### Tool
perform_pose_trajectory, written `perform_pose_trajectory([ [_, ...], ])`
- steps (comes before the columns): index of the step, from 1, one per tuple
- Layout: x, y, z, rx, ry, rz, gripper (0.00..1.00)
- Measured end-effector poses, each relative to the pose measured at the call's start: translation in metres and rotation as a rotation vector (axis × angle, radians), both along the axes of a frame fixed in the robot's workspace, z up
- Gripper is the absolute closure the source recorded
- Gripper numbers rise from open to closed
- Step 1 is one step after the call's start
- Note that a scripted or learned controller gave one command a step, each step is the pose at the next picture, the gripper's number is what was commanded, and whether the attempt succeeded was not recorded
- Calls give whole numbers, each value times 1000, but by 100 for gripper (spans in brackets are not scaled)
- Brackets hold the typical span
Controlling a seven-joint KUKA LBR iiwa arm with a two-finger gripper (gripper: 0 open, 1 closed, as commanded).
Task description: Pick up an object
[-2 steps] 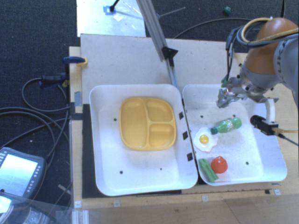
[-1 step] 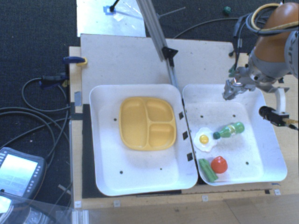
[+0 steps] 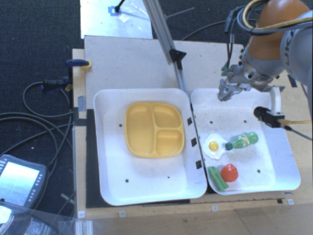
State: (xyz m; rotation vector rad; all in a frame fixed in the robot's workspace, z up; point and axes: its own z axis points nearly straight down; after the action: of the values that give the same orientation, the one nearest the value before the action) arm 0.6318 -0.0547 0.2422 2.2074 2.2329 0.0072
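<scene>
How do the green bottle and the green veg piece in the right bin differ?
The green bottle is a lighter yellow-green with a darker cap; the green vegetable piece is one plain darker green. The bottle lies mid-bin, its cap end next to the fried egg; the vegetable piece lies at the front rim beside the red tomato. The bottle looks rounder and thicker. Both lie flat in the right bin.

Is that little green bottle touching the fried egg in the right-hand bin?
Touching, as far as the camera view shows: the green bottle's cap end lies against the fried egg's white edge, with no bin floor visible between them.
</scene>
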Motion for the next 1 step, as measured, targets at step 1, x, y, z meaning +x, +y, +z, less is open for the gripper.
perform_pose_trajectory([
  [1, 2, 58, -11, 0, 4, 1, 100],
])
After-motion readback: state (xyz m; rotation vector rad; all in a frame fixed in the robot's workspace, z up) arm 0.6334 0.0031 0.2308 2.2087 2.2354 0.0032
